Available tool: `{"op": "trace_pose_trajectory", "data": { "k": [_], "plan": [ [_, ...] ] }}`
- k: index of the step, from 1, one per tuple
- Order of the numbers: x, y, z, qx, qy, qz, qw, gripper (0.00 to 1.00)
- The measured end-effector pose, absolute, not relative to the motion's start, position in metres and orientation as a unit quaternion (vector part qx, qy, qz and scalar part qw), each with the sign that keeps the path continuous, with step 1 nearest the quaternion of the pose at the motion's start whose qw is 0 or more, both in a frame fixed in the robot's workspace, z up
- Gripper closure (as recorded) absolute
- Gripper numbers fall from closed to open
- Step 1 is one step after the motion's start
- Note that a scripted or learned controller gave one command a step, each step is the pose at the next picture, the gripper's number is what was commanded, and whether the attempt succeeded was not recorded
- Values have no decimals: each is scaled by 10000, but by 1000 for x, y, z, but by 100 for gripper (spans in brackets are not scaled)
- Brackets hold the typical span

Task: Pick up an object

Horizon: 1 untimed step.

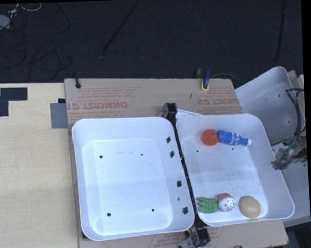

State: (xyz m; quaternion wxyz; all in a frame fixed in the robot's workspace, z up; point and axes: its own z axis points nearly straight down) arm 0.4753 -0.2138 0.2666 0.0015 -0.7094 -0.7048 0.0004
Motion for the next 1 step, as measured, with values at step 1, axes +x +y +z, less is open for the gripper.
{"op": "trace_pose_trajectory", "data": {
  "k": [1],
  "plan": [
    [475, -214, 266, -7097, -7046, 5, 18, 100]
  ]
}}
